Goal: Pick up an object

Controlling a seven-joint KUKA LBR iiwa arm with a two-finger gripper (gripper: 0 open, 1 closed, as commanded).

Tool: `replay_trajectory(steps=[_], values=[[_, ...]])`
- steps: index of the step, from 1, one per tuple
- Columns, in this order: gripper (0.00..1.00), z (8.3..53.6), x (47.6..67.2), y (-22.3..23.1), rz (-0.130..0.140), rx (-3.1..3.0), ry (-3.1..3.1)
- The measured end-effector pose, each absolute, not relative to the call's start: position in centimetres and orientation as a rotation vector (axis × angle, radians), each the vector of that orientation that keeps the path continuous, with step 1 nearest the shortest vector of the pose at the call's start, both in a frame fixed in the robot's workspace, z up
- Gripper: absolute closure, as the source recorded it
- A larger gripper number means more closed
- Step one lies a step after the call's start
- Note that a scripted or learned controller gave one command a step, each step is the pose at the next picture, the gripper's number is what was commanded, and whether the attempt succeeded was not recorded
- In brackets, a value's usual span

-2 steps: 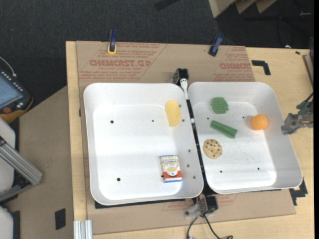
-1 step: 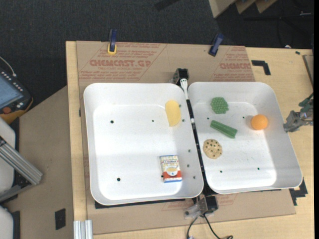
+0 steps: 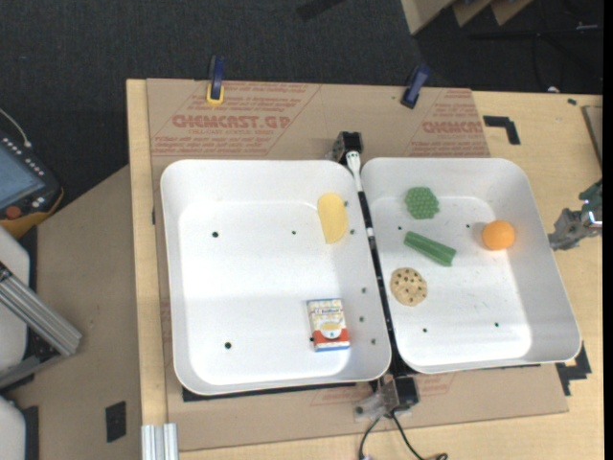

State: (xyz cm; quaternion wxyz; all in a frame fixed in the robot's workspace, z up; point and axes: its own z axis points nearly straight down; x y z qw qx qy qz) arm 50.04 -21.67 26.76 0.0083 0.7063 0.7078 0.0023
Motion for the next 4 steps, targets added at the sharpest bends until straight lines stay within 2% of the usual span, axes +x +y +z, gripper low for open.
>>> replay_trajectory(steps=[4], values=[[1.00,30.8,50.3,-21.7,0.012,2.194,2.207]])
